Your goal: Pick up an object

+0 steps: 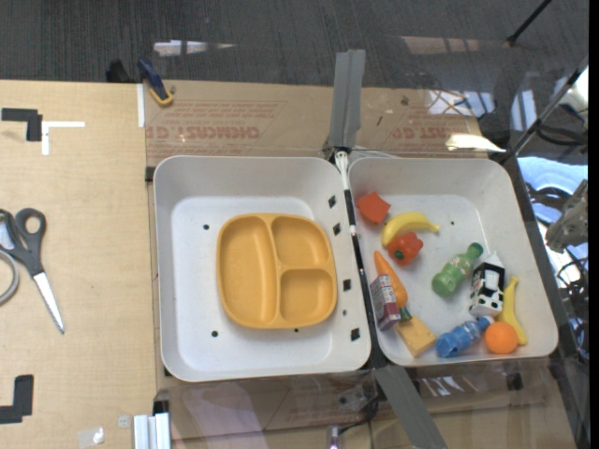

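At the right edge of the frame, just outside the right bin (pixel 526 251), the gripper (pixel 566 224) is a pale blur, and whether it is open or closed I cannot tell. Toys lie in that bin: a banana (pixel 410 223), a green bottle (pixel 456 271), a carrot (pixel 388 274) and an orange (pixel 502 338). A yellow divided plate (pixel 278 269) sits in the left bin (pixel 187 251).

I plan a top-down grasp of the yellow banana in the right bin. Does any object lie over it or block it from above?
Nothing visible covers the banana. It lies uncovered in the right bin, with the red pepper toy touching its lower side and the orange block to its left.
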`<state>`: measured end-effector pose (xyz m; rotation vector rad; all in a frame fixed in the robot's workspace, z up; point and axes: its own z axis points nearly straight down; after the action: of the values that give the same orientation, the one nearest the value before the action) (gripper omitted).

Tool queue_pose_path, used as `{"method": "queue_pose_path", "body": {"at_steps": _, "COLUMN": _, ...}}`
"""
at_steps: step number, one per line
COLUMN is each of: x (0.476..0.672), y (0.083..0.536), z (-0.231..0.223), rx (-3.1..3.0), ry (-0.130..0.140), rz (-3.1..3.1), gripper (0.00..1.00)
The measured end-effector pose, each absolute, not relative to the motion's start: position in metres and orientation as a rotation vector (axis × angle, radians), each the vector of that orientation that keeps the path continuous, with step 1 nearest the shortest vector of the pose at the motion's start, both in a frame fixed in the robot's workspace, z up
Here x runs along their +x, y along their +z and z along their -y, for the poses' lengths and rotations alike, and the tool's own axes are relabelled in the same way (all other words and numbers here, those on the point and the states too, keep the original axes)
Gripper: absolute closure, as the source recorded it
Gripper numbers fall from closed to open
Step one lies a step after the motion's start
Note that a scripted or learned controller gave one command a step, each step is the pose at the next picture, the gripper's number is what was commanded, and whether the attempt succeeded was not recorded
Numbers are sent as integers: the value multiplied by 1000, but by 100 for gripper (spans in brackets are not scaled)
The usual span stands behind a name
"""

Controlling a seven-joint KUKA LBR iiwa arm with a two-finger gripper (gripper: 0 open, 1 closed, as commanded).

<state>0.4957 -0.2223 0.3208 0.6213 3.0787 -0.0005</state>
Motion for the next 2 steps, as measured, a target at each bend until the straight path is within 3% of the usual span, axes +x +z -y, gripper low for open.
{"method": "queue_pose_path", "body": {"at_steps": 1, "x": 553, "y": 348, "z": 222, "rx": 447, "ry": -1, "rz": -3105, "gripper": 100}}
{"method": "queue_pose_path", "body": {"at_steps": 2, "x": 586, "y": 117, "z": 160, "rx": 248, "ry": 1, "rz": -3129, "gripper": 100}}
